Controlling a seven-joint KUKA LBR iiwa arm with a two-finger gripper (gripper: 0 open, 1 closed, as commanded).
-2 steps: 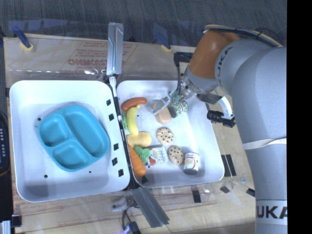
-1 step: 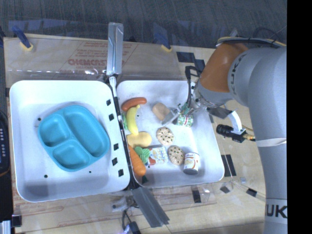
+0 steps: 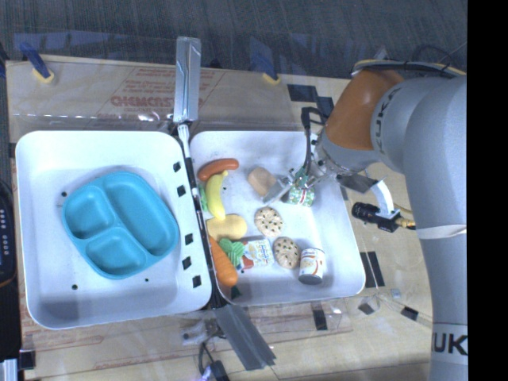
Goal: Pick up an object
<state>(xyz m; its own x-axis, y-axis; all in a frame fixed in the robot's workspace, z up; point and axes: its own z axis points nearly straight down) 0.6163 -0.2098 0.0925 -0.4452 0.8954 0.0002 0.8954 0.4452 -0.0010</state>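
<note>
I have the hand low in the right bin, pinching a small green-and-white packet; I judge the next move a straight lift.

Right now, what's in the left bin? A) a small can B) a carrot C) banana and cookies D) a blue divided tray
D: the blue divided tray lies alone in the left bin; the banana, cookies, can and carrot all sit in the right bin.
</note>
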